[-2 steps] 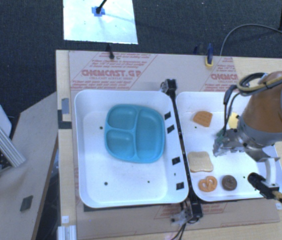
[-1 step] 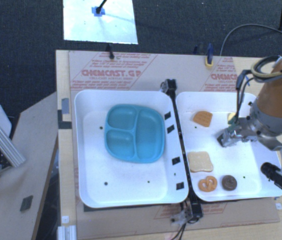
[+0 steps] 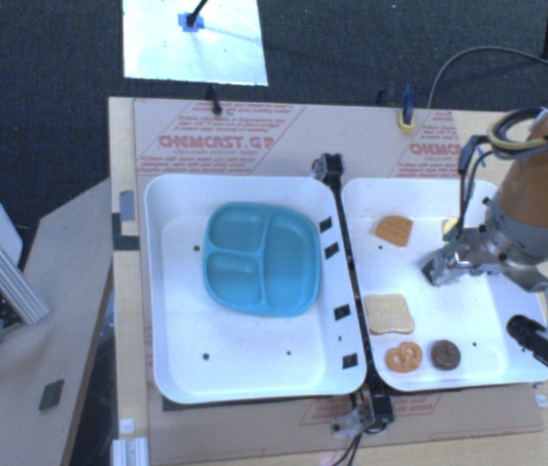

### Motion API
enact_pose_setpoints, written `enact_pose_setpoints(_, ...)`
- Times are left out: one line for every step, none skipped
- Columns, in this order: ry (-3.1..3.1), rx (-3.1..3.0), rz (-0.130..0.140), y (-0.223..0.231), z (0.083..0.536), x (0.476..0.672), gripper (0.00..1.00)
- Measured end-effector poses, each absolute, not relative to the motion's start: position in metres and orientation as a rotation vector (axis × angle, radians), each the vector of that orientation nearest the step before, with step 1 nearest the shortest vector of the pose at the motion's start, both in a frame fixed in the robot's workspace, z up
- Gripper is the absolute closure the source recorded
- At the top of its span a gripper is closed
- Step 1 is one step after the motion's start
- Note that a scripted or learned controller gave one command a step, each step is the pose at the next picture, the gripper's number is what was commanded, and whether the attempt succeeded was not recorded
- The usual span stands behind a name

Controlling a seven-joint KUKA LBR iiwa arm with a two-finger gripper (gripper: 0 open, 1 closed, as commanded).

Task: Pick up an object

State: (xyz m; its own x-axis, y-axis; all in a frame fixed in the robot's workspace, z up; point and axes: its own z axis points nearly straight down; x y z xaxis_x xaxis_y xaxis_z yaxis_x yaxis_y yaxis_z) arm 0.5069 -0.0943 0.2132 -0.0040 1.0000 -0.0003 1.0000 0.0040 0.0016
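"CHEMCAST GP" in red on protective sheet (image 3: 218, 132), repeated at right

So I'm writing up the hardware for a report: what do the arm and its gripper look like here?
The arm is a bulky rounded body, orange on top with a grey section below. Dark cables loop over its upper side, and one runs off toward the top of the picture. The gripper is small, made of grey and dark metal parts, with a bit of yellow showing just above it. A separate black piece sticks out lower down.
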Motion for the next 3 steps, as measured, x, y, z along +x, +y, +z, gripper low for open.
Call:
enact_pose_setpoints(2.232,2.21,0.005,-0.047,0.224,0.521,1.0)
enact_pose_setpoints(2.232,2.21,0.005,-0.001,0.218,0.536,1.0)
enact_pose_setpoints(2.233,2.209,0.006,0.049,0.221,0.554,1.0)
